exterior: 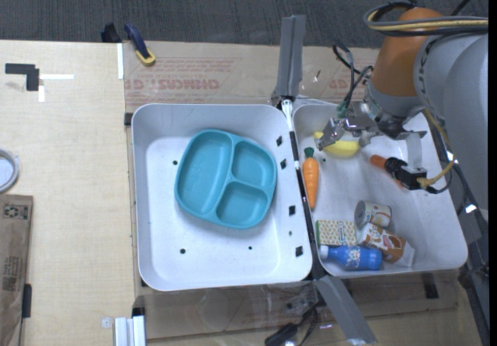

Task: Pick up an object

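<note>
We see the tool [335, 135] in the upper right of the frame, low over the top part of the right shallow white bin [423, 216]. From this angle we cannot tell if the tool is open or closed, and we do not see any thing held in it.

The small yellow rounded object [346, 149] lies on the floor of the right bin, just below the tool in the picture and a little to its right. It is very near to the tool, but we cannot tell if the two are touching.

Lower left of the yellow object, an orange toy carrot with a green top [311, 180] lies along the left wall of the same bin, its green end pointing to the top of the frame. In the lower part of this bin several things are close together: a small tin can [374, 216], a small flat box with a green and white pattern [336, 232], a blue plastic bottle [353, 257] lying on its side, and an orange-brown packet [390, 247] beside the bottle.

In the centre of the frame, the left shallow white bin [144, 181] holds a light blue plate with three compartments [225, 179]. Both bins stand on the pale wooden worktop [62, 143].
</note>
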Robot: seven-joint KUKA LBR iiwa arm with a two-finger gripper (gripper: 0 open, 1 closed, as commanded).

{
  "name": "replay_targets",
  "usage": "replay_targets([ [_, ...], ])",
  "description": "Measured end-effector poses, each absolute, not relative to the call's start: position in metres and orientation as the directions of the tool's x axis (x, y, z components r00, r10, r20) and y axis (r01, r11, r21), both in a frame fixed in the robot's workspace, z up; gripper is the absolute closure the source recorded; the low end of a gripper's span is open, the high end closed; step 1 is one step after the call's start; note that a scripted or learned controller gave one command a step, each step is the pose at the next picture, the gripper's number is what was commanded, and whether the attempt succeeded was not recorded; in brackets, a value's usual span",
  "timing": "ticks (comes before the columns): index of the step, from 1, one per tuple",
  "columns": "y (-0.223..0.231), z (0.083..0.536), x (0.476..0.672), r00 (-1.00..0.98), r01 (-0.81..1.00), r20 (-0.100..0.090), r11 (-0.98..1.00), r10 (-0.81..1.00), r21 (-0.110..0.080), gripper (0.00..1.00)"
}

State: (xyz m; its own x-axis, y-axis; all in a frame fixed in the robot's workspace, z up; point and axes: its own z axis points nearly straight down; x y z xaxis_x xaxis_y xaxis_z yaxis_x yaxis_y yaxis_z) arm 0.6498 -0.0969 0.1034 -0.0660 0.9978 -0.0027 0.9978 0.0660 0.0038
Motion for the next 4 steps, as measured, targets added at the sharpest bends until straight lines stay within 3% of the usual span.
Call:
replay_targets([
  [1, -0.041, 0.192, 0.642, 0.121, 0.993, -0.001, -0.121, 0.993, -0.001, 0.00],
  [2, -0.093, 0.092, 0.622, -0.119, 0.993, -0.001, 0.119, 0.993, -0.001, 0.00],
  [3, -0.095, 0.101, 0.622, -0.114, 0.993, -0.001, 0.114, 0.993, -0.003, 1.00],
  [4, -0.056, 0.192, 0.628, -0.047, 0.999, -0.001, 0.047, 0.999, 0.000, 1.00],
])
